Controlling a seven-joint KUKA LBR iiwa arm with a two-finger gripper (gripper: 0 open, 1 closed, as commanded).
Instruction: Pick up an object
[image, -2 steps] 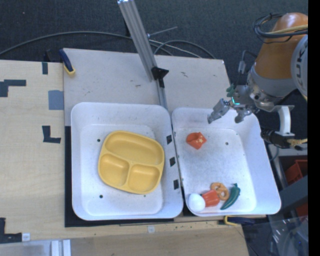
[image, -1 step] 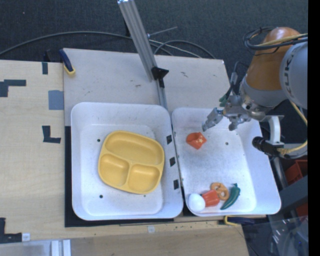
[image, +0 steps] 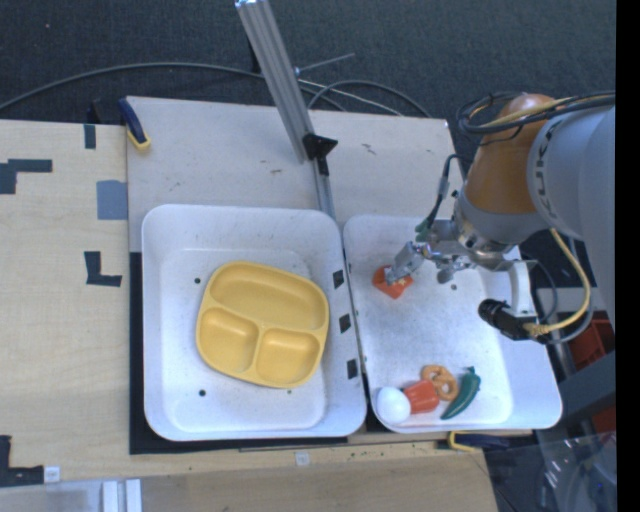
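bench, viewed from above at a slant; two shallow white bins side by side.

left bin (image: 165, 300): holds one yellow divided plate (image: 263, 323), three compartments, lying flat near the middle of the bin, slightly turned.

right bin (image: 530, 385): holds several small things.
- small orange-red block (image: 392, 283), in the upper left part of the bin, near the wall shared with the left bin. stands alone, well apart from the cluster below.
- white egg-shaped piece (image: 392, 403), at the bin's near left corner.
- red piece (image: 423, 396), just beside the egg, touching or nearly so.
- brown pretzel-shaped piece (image: 438, 378), lying against the top of the red piece.
- green pepper-like piece (image: 463, 393), curved, at the right of the cluster.

arm: grey with an orange band (image: 505, 170), reaching in from the right over the right bin. gripper (image: 405, 266) low over the upper part of the bin, its tip just above and to the right of the orange-red block, very close to or touching it. whether the tool is released or clenched cannot be told; the block is not seen held.

surroundings: metal post (image: 283, 85) slanting up from the rear edge between the bins; black cables (image: 200, 70) on the dark floor behind; a blue and yellow clamp (image: 133, 124) at the bench's far left corner.
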